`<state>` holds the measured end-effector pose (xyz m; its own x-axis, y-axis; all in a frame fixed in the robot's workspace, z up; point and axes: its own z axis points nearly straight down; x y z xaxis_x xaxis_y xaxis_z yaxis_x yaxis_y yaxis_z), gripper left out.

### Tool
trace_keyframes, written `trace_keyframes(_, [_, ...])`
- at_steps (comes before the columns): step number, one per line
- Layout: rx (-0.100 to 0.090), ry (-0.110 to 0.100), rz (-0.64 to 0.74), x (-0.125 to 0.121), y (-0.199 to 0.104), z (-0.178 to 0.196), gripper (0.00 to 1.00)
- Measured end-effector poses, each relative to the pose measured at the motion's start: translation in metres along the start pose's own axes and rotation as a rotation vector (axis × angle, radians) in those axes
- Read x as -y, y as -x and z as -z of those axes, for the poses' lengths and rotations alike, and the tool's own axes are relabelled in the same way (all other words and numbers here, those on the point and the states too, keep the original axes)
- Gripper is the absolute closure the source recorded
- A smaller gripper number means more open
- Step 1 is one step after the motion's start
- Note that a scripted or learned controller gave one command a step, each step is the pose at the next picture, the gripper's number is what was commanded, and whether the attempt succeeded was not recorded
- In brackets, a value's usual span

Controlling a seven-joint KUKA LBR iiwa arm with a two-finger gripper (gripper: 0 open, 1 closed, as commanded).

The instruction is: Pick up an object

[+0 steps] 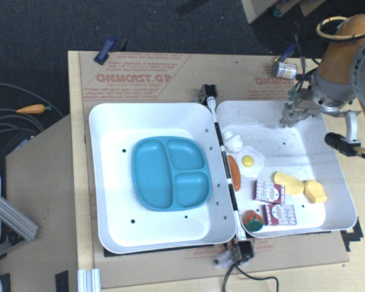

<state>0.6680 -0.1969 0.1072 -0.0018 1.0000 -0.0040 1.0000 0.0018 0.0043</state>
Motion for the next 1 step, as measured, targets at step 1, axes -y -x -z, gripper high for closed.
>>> trace_keyframes(1, [0.0,-0.001,0.0,0.0002,0.0,-0.0002,0.0])
